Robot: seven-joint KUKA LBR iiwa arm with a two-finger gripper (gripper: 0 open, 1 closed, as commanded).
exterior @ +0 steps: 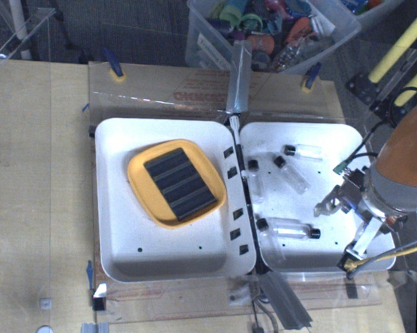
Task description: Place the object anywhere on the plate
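A yellow plate with a black ribbed centre lies in the left bin. Several clear tubes with black caps lie in the right bin: one at the back, one in the middle, one near the front. My gripper hovers over the right bin's front right part, to the right of the front tube. Its fingers are spread open with nothing between them.
A raised divider with black tabs separates the two bins. A clear tub of colourful toys stands behind the bins. Cables and the grey-orange arm crowd the right edge.
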